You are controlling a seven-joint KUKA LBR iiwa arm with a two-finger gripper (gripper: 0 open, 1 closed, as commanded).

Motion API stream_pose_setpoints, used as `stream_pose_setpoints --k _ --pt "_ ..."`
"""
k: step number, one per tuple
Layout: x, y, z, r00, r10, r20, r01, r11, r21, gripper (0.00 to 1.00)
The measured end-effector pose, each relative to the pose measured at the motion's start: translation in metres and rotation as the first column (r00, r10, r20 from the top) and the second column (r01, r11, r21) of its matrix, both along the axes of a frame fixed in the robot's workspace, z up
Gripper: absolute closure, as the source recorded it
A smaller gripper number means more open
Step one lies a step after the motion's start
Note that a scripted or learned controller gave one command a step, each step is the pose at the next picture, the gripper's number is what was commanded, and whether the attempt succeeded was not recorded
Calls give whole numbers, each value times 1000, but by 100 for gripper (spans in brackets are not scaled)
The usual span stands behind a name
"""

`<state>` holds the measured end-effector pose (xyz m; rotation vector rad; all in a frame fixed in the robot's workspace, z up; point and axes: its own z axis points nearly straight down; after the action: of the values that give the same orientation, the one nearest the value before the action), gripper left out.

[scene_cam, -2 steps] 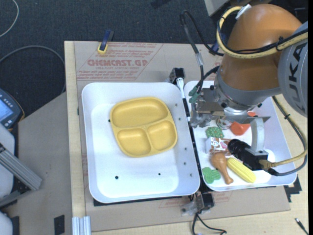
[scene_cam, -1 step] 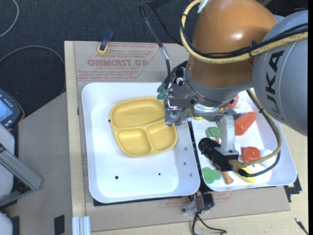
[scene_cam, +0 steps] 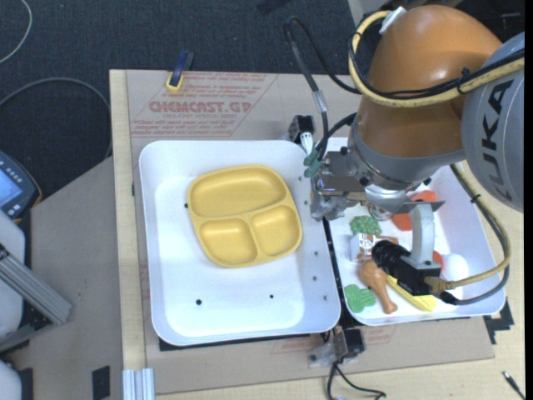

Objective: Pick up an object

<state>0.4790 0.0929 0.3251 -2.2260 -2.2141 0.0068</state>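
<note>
The right bin (scene_cam: 483, 223) holds several small items. A green piece (scene_cam: 364, 225) lies just under the wrist, and a small white and red item (scene_cam: 365, 245) sits below it. Toward the front lie a brown drumstick-shaped toy (scene_cam: 377, 287), another green piece (scene_cam: 357, 297) and a yellow piece (scene_cam: 415, 295). A red-orange item (scene_cam: 405, 221) and a white rounded item (scene_cam: 455, 265) lie further right. My gripper (scene_cam: 366, 208) hangs over the left part of this bin, close above the green piece, and the large orange wrist hides most of it. Nothing shows between its fingers.
The left bin (scene_cam: 166, 265) holds a yellow three-compartment plate (scene_cam: 243, 215) near its middle. The wall between the two bins runs just left of the gripper. A blue and yellow tool (scene_cam: 177, 72) lies on the cardboard behind the bins.
</note>
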Motion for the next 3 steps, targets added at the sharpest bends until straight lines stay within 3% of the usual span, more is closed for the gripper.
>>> stream_pose_setpoints --k 1,2,3 --pt "44 -24 -19 1000 2 5 -2 1000 0 100" --pt "0 5 48 1000 8 10 -8 1000 4 100" --pt "0 -30 -10 1000 2 -2 -2 1000 0 100"
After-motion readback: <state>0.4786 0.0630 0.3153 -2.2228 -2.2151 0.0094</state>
